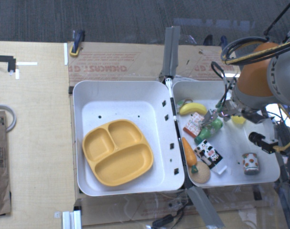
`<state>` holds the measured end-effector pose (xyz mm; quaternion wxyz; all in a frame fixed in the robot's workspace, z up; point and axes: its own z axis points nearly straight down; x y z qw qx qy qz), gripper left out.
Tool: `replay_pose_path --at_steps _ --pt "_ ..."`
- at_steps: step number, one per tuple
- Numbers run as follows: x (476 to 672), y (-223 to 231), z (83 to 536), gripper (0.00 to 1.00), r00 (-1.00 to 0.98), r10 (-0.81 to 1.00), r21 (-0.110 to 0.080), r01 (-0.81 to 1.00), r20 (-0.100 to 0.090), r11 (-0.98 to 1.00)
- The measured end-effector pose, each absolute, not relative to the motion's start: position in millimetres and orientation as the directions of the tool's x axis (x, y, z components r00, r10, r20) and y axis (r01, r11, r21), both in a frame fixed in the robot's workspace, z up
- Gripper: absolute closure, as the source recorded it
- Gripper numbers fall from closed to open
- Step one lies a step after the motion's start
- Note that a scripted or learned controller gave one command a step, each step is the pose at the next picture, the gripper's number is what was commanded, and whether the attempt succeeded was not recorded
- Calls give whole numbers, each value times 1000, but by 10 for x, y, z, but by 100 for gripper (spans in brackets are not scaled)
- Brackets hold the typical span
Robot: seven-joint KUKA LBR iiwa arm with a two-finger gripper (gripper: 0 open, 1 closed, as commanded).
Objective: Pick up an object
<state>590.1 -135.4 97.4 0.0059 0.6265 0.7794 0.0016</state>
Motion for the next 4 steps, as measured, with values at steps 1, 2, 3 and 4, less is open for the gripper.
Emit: replay_pose_path --at_steps 1,2,3,4 --pt "5908 -1346 1069 100 -214 977 11 977 -5 214" --pt "6474 -1607 919 100 189 982 -1 982 -2 -189" --pt "5915 -1993 1882 100 175 985 0 985 -2 -175" --pt "6030 -1521 2138 100 102 995 1 995 -2 -102"
